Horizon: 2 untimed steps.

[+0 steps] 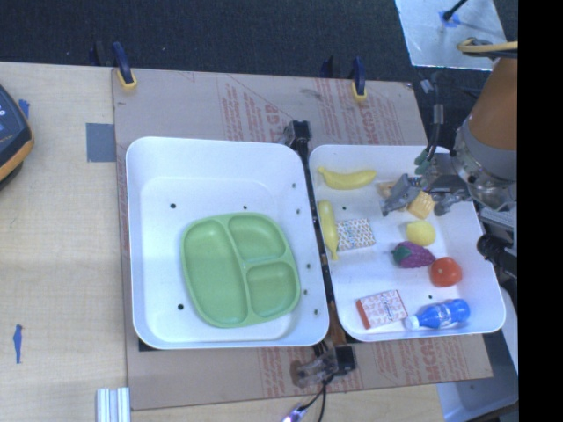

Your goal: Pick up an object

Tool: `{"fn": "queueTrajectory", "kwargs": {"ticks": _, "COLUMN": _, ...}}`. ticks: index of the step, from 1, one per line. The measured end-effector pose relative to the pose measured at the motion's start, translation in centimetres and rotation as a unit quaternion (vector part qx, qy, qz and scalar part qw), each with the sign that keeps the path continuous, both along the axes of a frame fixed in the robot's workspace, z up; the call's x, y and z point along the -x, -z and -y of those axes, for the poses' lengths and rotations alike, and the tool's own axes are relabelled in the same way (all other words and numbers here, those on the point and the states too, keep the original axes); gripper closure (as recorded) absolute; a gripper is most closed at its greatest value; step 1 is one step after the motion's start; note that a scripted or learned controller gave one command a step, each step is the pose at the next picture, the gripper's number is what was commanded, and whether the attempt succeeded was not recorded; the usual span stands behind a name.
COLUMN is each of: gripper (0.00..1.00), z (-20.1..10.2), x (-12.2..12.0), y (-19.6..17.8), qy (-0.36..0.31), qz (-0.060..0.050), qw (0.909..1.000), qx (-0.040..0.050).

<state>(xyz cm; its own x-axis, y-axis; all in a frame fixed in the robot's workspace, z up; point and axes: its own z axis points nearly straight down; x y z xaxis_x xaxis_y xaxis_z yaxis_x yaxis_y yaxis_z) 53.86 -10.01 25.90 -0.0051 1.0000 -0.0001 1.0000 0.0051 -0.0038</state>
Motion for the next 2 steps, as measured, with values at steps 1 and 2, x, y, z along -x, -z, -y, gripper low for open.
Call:
{"fn": "queueTrajectory", "kwargs": {"ticks": 1, "gripper": 0.00, "z": 5.4, "x": 0.8, "y": 10.1, "qy": 0.001, "qz": -0.001, "qw": 1.0000, "qx": 0.0002}}
{"fn": "queueTrajectory", "kwargs": {"ticks": 2, "gripper": 0.00, "z": 6.0, "x": 4.8, "y": 16.8, "qy": 0.000, "qz": -0.001, "qw": 1.0000, "qx": -0.0005}}
